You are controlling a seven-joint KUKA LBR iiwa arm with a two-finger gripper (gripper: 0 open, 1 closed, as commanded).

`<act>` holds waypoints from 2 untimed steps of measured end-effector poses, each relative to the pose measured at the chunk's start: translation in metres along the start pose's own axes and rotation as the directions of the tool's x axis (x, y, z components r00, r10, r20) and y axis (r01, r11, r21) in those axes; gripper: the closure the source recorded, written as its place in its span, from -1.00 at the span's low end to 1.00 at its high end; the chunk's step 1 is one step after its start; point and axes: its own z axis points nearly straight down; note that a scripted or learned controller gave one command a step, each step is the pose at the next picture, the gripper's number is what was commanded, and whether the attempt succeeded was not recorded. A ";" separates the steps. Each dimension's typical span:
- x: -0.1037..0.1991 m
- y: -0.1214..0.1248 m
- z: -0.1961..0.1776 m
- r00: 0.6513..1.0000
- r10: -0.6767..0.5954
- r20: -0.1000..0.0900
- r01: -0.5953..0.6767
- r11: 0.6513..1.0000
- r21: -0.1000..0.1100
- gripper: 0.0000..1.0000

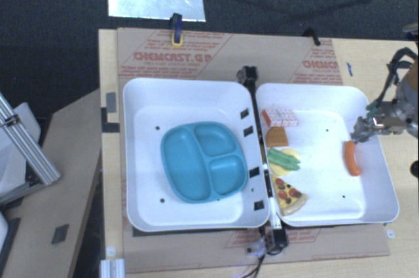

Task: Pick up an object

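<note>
The right bin (327,211) holds several toy foods along its left wall: a red-and-white block (280,117), a brown piece (277,137), a green leafy piece (283,159) and a pizza slice (289,195). An orange sausage (352,157) lies near the bin's right wall. My gripper (362,131) hangs at the right rim, just above and to the right of the sausage's upper end. Nothing shows between its fingers.
The left bin (141,205) holds a blue divided plate (203,160). A black divider with clips (256,152) runs between the bins. The arm (399,114) reaches in from the right edge. A metal frame (23,146) stands at the far left.
</note>
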 end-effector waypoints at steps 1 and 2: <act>0.053 0.010 -0.006 1.000 -0.006 -0.004 0.006 1.000 0.004 1.00; 0.107 0.021 0.010 1.000 -0.006 -0.004 0.006 1.000 0.007 1.00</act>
